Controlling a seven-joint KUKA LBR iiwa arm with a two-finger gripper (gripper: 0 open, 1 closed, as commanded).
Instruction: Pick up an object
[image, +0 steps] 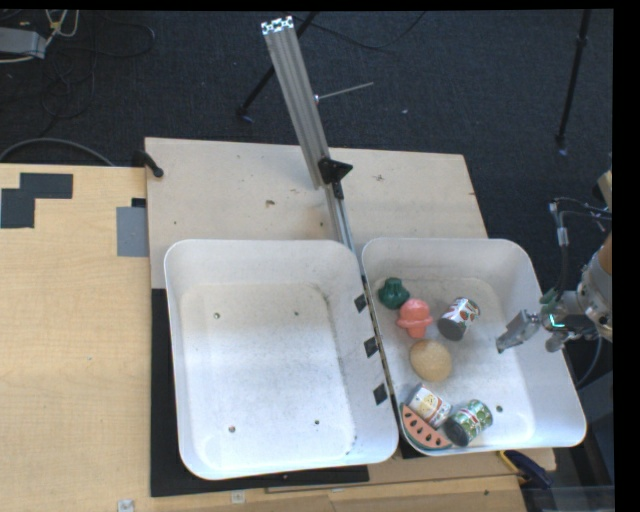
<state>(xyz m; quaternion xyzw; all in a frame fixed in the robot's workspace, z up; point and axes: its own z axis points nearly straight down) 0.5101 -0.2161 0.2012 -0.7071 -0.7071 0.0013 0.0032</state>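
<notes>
Pincer (533, 333) apart, holding nothing, over right bin (520, 262) near its right wall. Nearest target: small can (458, 319), left of pincer. Best centred over can before descending, well off the pink toy (414, 317).

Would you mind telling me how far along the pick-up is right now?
Nothing looks picked yet: the green toy, pink toy, tan ball and cans all lie in the right bin. The gripper is at that bin's right side with nothing between its fingers. Reaching, gripping and lifting remain.
</notes>
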